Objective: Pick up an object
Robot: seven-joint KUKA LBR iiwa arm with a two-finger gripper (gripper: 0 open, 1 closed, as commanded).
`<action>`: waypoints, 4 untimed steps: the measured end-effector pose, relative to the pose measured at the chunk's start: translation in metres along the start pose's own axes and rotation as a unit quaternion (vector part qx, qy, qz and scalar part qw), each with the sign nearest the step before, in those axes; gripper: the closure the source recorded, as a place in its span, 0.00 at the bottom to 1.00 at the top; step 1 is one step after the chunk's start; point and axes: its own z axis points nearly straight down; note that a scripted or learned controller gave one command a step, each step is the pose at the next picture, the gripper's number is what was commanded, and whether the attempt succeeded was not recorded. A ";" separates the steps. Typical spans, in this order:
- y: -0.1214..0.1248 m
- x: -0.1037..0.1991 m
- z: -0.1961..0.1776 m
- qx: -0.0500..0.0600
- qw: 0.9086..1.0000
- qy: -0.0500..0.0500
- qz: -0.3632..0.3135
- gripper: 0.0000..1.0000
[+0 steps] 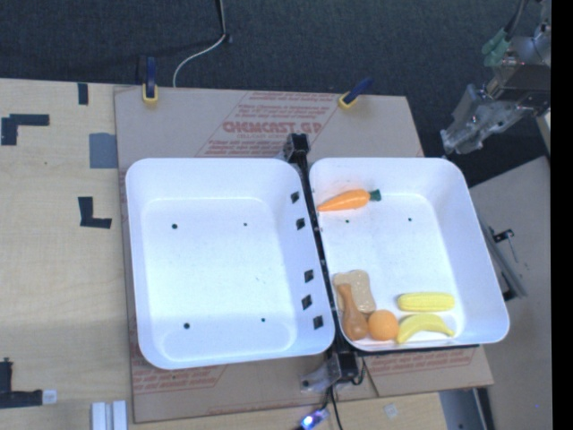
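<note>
Nearest, in right bin (pixel 466 240) front corner: curved yellow banana (pixel 424 328), smooth orange ball (pixel 383 326), tan bread slice (pixel 354 290), corn cob (pixel 426 302). Farther back, tapered plastic carrot (pixel 344 201), long axis near-horizontal, green top rightward. Beyond, jaws (pixel 466 133) aloft off-bin; spread or pressed together, cannot tell.

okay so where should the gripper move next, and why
Probably down and left over the right bin, toward the carrot. The gripper hangs outside the bins at upper right, and the carrot lies alone, apart from the crowded corner.
</note>
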 end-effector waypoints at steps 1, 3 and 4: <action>0.000 0.000 -0.010 0.000 1.000 0.000 0.000 1.00; 0.001 0.000 -0.030 0.000 1.000 -0.001 0.000 1.00; 0.002 0.000 -0.040 0.000 1.000 -0.001 0.000 1.00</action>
